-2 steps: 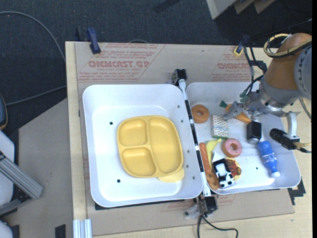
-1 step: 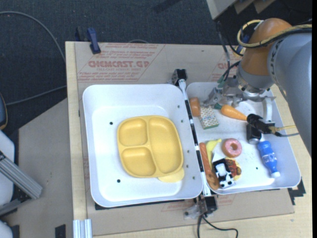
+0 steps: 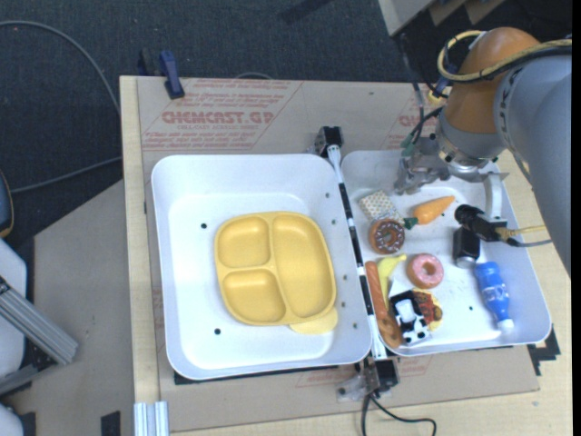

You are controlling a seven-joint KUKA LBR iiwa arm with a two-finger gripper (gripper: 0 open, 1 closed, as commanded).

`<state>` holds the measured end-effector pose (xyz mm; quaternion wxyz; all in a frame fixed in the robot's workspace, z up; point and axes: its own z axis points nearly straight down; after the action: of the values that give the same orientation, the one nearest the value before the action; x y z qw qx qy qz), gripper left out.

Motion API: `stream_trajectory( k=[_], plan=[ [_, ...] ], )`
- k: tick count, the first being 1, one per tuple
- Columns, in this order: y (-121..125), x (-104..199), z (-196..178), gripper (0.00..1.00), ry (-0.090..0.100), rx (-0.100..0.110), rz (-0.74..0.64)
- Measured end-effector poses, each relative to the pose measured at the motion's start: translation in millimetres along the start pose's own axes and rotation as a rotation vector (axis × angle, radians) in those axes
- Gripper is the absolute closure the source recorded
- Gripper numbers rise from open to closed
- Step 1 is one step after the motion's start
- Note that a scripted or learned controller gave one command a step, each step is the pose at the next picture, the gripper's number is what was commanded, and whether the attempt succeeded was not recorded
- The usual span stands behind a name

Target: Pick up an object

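In right bin — gripper near carrot, doughnuts; grip state unclear.

text: "CHEMCAST GP" in red | on: brown protective paper of the bench board, behind the left bin | smaller red lines beneath: too small to read
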<state>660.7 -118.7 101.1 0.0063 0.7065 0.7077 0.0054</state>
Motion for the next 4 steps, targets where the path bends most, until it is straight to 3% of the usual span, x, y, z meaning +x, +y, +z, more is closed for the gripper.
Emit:
stream_trajectory(
  k=[1,2,3,4],
  plan=[
    [4,-80,-20,1.0,-0.001,0.014,0.002],
    [4,-79,-20,0.0,-0.001,0.014,0.001],
    [-44,-31,16,0.0,0.002,0.018,0.001],
    [-43,-31,6,1.0,0.001,0.015,0.002]
  ],
)
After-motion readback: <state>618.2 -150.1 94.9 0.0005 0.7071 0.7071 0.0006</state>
